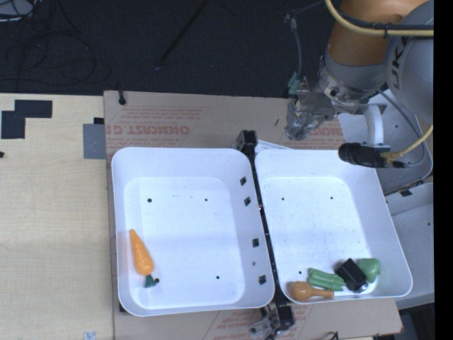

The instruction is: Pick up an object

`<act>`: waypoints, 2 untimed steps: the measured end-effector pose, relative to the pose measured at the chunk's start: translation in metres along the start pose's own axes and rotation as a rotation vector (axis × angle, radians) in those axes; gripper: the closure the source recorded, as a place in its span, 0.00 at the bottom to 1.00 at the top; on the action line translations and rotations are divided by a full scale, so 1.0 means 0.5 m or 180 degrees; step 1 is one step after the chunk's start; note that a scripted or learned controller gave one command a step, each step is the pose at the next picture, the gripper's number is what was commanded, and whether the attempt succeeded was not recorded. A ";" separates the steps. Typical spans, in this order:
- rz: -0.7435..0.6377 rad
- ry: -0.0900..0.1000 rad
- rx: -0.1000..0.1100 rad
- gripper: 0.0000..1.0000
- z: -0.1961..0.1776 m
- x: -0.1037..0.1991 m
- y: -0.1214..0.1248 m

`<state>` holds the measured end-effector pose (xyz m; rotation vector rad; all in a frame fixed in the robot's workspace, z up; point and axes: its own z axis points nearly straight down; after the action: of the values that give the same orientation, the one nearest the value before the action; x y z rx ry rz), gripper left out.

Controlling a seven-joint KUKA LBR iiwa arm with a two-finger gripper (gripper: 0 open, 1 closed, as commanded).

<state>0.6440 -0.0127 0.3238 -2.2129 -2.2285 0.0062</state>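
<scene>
- As I look down on my bench from the fixed camera, two shallow white bins sit side by side at the centre, the left bin (127, 190) and the right bin (382, 218), their inner rims touching along a dark clamp strip (256, 211).
- My arm (375, 27), grey with an orange band, comes in from about two o'clock and stops above the far edge of the right bin.
- My gripper (301, 129) hangs at roughly one o'clock from the picture's centre, over the brown cardboard sheet (184, 122) just beyond the right bin's far left corner. It is small and blurred, so I cannot tell how wide it stands or whether anything is in it.
- Toward seven o'clock, in the left bin's near left corner, lies a toy carrot (141, 253): bright orange, tapered, with a small dark green top at its near end. It rests close to the bin's left wall.
- Toward five o'clock, in the right bin's near right corner, four small things are bunched together and touching or nearly so.
- One is a tan pear-shaped piece (308, 291), lying lowest and leftmost.
- Just beside it is a green pod-like piece (325, 279), long and ridged.
- A black block (351, 274) leans against that, tilted.
- Behind the block is a light green rounded piece (369, 266), partly hidden.
- Pale wooden tabletop (49, 218) fills the nine o'clock side, with dark squares marked on it.
</scene>
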 end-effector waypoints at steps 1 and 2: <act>0.0033 0.0003 0.0018 1.00 0.142 -0.072 -0.003; 0.0008 0.0009 -0.0028 1.00 -0.012 0.024 0.002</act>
<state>0.6448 -0.0007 0.3298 -2.2187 -2.2286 -0.0066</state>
